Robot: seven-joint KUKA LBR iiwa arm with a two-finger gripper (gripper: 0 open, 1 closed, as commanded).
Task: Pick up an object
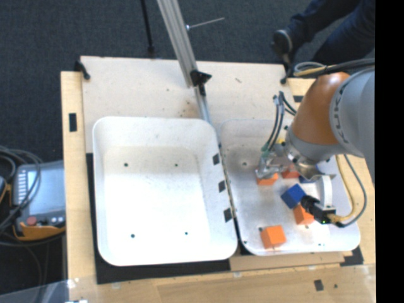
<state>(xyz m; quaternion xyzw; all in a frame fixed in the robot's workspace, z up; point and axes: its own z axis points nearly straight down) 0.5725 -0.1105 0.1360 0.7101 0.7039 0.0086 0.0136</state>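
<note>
One tool (pixel 267 169) low in right bin (pixel 249 232), grip state unclear, small orange block (pixel 267 180) touching its tip, long axis left-right

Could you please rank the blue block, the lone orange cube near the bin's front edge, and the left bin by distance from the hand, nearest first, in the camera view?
Measured from the hand, in the right bin:
1. Blue block, just below and to the hand's right in the view.
2. Orange cube, farther down, near the right bin's front edge.
3. Left bin, across the divide, on the view's left.
</note>
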